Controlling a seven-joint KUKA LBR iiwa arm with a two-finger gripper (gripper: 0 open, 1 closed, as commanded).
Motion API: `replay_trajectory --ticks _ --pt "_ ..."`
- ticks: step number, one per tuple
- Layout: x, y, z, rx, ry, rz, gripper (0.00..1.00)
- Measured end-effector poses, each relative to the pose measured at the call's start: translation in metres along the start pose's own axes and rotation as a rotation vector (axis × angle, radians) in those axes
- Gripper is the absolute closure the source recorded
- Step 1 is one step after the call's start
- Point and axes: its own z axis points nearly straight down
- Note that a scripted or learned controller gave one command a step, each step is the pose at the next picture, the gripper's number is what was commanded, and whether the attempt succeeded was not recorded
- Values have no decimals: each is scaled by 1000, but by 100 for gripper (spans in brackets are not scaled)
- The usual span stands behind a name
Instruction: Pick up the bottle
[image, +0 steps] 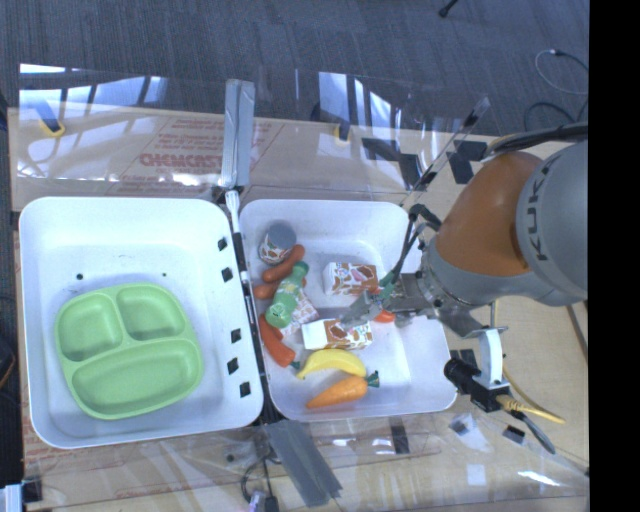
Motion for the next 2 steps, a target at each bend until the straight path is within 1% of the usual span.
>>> replay_trajectory --ticks 1,2 --pt "94 79 -25 -2 -1 10 0" --pt "142 73 -1 1 -2 48 0"
